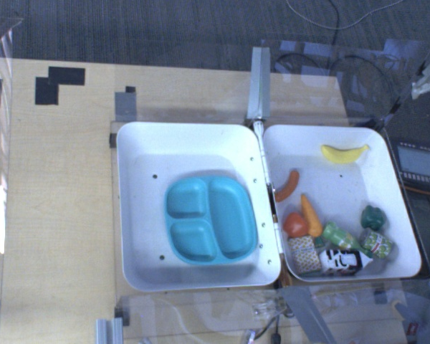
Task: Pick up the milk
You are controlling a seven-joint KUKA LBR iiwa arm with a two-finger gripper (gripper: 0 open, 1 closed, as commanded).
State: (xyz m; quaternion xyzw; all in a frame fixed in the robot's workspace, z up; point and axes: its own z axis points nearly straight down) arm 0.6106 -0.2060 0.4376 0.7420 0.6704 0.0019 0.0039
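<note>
milk point(342, 261): small black-and-white carton, lying on its side at near edge of right bin point(387, 163), touching patterned block point(303, 254) on its left, green can point(376, 244) just right.
neighbours: green bottle point(339, 236) just behind, tomato point(295, 225) & carrot point(312, 216) farther back-left.
handling: prob. light, stiff, smooth sides, could slip; crowded.
hold: across the short width, from above.
left bin point(136, 192): blue tray point(211, 219).
gripper: fingers – can't tell.
</note>
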